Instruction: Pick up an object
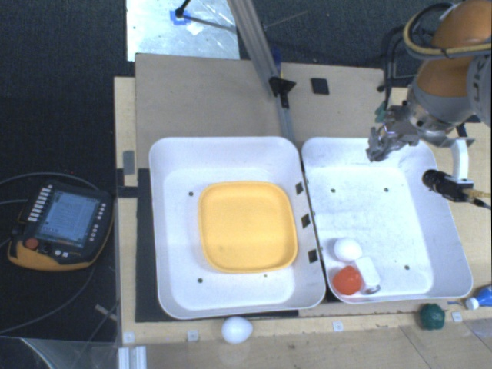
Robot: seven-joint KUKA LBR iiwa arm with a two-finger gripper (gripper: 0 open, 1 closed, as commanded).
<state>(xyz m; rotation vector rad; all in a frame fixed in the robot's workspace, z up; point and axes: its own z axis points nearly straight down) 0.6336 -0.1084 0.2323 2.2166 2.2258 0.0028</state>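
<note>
In the right bin, near its front left corner, lie a white egg-shaped ball, a red-orange ball and a small white cylinder, all close together. My gripper hangs over the far edge of the right bin, well apart from those objects. Nothing shows between its fingertips. The left bin holds a yellow square plate.
A white egg lies on the bench in front of the left bin. A dark green ball sits at the front right off the bins. A teach pendant rests at the far left. A metal pole slants behind the bins.
</note>
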